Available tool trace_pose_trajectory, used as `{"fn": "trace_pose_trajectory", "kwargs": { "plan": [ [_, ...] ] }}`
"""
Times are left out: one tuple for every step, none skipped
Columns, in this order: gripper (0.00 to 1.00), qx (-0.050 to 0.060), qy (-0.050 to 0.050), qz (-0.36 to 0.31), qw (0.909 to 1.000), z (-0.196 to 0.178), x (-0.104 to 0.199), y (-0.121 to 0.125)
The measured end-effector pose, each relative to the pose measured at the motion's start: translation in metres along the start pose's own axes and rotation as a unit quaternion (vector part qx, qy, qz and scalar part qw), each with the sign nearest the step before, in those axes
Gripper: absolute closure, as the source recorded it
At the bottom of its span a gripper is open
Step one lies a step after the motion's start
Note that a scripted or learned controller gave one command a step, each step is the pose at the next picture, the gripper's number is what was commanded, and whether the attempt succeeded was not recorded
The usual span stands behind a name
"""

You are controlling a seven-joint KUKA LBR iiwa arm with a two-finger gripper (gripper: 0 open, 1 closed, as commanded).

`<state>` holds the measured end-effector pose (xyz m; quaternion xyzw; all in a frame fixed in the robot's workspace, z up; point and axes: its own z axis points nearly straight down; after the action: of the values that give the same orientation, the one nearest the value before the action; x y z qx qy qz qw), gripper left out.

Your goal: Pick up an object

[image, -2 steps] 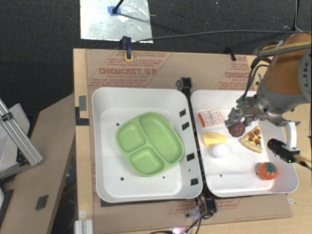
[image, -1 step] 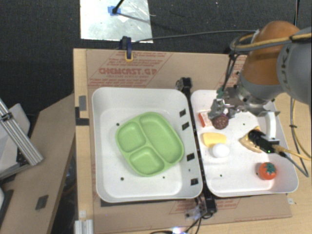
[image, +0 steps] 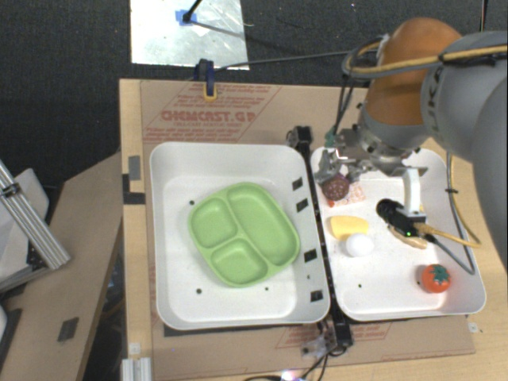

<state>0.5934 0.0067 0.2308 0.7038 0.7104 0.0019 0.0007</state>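
In the right bin [image: 464,292] lie a yellow wedge-shaped piece [image: 348,226], a white ball [image: 359,244] just in front of it, and an orange-red tomato-like toy [image: 434,278] near the front right corner. A dark red roundish thing [image: 336,186] sits at the bin's far left, with something pale pink [image: 355,191] beside it. My gripper [image: 332,169] hangs directly over the dark red thing, at or just above its top. The view does not settle whether it grips it.
The left bin [image: 171,213] holds a green divided plate [image: 242,234] in its middle. A black divider rail [image: 313,221] runs between the two bins. The grey arm with its orange band [image: 409,66] covers the right bin's far side.
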Motion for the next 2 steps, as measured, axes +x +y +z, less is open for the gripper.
{"fn": "trace_pose_trajectory", "kwargs": {
  "plan": [
    [1.00,0.001,0.000,0.000,1.0000,0.011,0.047,0.018],
    [1.00,0.000,0.000,0.000,1.0000,0.016,0.090,0.036]
  ]
}}
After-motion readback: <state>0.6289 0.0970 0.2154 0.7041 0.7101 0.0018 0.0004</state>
